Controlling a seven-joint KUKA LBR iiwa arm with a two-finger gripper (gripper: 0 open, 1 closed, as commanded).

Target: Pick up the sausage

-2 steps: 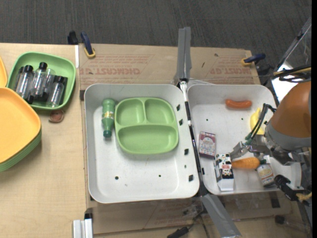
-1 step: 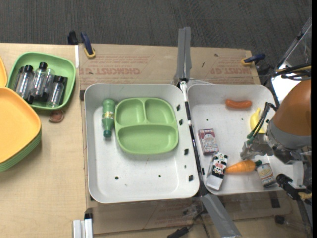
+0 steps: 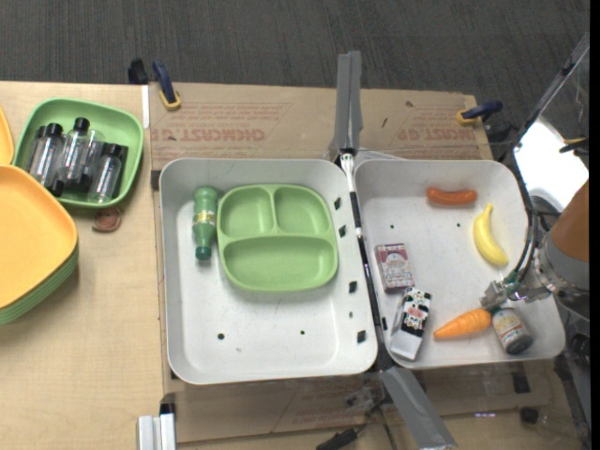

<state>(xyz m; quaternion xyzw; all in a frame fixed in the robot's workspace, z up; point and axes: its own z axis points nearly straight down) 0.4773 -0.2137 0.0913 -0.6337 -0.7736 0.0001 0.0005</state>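
I see the bench (image 3: 94,382) carrying two white bins side by side. The left bin (image 3: 272,345) holds a green divided tray (image 3: 277,237) at its far middle, with a green bottle (image 3: 203,221) lying just beside the tray's left edge. The right bin (image 3: 441,223) holds the sausage (image 3: 452,196) near its far edge, apart from everything else. A banana (image 3: 488,236) lies towards the right wall. A card box (image 3: 395,266) sits near the left wall, and a cow-patterned carton (image 3: 411,321) lies at the near left corner. A carrot (image 3: 463,324) and a small can (image 3: 511,331) lie side by side near the near right corner. The gripper (image 3: 502,293) sits above the carrot and can, well apart from the sausage; I cannot tell how its tool stands. On the bench's left edge I see stacked orange plates (image 3: 33,247) and a green dish (image 3: 80,148) holding dark vials (image 3: 75,157).
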